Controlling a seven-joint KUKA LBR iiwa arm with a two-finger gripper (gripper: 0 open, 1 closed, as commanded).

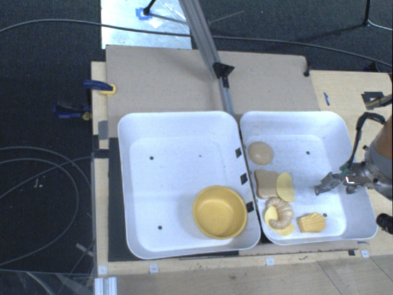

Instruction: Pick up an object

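Observation:
The right bin (310,125) holds several food-like objects. A round tan bun (260,153) lies near its left wall. Below it is a brown toast slice (265,182) with a yellow chip (285,187) overlapping its right side. A curled beige croissant (279,212) rests on a yellow piece near the front, and a yellow ridged wedge (312,222) lies to its right. My gripper (324,187) hangs low over the right side of this bin, right of the chip and above the wedge, touching none of them. Nothing shows in its grasp.
A yellow bowl (220,211) sits in the front right corner of the left bin (166,140). A grey pole (209,45) slants across the bench toward the seam between the bins. Clamps (98,88) grip the bench's left edge. Cables lie on the floor.

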